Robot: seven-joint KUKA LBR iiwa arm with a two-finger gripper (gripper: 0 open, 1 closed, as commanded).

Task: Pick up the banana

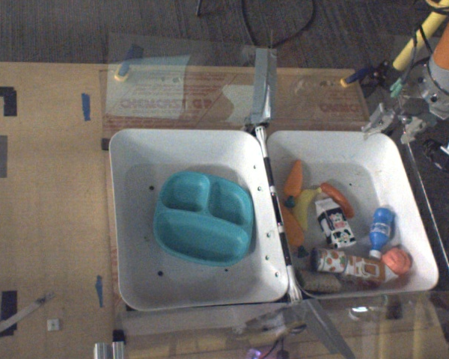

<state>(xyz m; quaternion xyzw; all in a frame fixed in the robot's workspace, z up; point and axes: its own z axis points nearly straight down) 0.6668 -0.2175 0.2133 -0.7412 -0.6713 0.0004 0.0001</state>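
Start at the gripper (393,124): you'll find it at the upper right of the frame, just above the top right corner of the right bin (425,200). Its two fingers look spread a little apart with nothing between them, though they are small and blurred, so take that as a reading rather than a certainty. The grey arm (443,73) rises behind it to the frame's right edge.

The banana (307,205) lies in the left half of the right bin, a pale yellow shape well apart from the gripper. It is crowded: an orange carrot (293,178) touches it above, another orange piece (291,229) lies along the bin's left wall just below, and a small milk carton (335,224) sits against its right side. A blue bottle (381,230) and a long snack box (348,265) lie farther toward the lower right. The left bin (127,223) holds a teal divided plate (203,218).

You are at the approach step; nothing is grasped yet. Your next move, as I judge it, is to carry the gripper down and left over the banana, turn the fingers across its narrow width, and descend without catching the carton or carrot.
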